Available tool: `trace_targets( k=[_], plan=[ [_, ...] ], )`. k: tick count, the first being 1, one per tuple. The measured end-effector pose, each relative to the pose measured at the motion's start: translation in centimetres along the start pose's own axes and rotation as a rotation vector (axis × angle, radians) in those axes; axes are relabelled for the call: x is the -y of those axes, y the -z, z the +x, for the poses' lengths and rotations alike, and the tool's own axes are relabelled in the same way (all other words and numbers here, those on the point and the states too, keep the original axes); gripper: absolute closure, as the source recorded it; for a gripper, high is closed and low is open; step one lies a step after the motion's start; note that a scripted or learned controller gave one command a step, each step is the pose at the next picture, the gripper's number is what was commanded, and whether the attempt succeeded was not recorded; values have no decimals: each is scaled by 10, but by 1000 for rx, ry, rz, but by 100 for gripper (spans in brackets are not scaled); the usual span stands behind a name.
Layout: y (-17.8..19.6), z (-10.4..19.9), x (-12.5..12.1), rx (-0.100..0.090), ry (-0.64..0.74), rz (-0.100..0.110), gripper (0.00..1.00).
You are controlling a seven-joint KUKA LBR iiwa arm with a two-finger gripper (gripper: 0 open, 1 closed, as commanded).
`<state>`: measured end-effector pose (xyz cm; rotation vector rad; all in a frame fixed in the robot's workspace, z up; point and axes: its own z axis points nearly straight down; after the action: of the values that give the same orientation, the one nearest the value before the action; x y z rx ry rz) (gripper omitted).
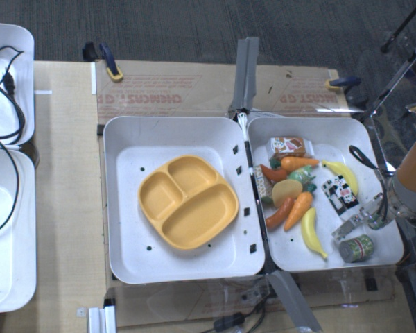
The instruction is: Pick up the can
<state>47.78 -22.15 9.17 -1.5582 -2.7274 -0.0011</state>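
Camera view showed the can (pixel 356 248) lying on its side in the right bin (pixel 395 255), just below and left of the gripper (pixel 364 220); whether its fingers were open or closed could not be told.

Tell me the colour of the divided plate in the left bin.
The divided plate is yellow-orange, plain with no pattern; the camera view shows it clearly.

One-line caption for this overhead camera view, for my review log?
Gripper hovers close above the can lying in the right bin, near a banana; yellow plate in the left bin.
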Motion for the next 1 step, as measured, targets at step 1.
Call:
trace_targets(
  k=[1],
  plan=[
    [0,0,0,0,0,0,0]
  ],
)
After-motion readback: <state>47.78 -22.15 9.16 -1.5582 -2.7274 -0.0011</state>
